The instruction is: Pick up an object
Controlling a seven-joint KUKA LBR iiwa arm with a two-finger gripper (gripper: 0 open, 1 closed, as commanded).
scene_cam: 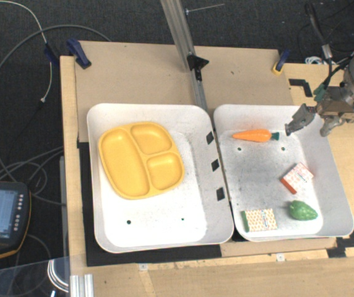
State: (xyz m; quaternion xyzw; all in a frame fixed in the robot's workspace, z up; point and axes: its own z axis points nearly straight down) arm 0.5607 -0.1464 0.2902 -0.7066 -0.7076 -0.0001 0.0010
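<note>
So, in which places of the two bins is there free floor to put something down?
Left bin: bare strip below and right of the yellow tray. Right bin: open middle between carrot and patterned packet. Crowded at its near right corner: box, green object.

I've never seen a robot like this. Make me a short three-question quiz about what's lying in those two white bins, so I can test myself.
1. True or false: the yellow divided tray lies in the same bin as the carrot.
2. Which item lies nearest the gripper?
A. the green vegetable
B. the carrot
C. the small packet
3. Fill in: the orange and white box lies in the ____ bin, as the camera sees it.

Key
1. False: the tray lies alone in the left bin.
2. B: the carrot's green end points toward the open, empty-handed gripper.
3. Right.
</note>
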